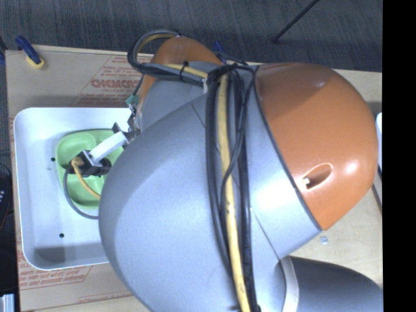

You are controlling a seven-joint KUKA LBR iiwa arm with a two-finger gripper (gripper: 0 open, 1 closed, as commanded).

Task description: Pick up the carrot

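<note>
Arm (195, 213): grey shell, orange cap, black and yellow cables along it. Bin (26, 174): white. Bowl (71, 151) in bin: light green. Worktop (78, 77): tan cardboard, red print. Clip (29, 51) at worktop's far-left corner: blue and yellow. Floor (195, 12): dark grey

One fixed camera, above the worktop, looking down at a slant.

The arm (260, 194) reaches in from the right and sits very close to the lens, covering most of the frame; the left white bin (32, 174) lies farther below at left.
</note>
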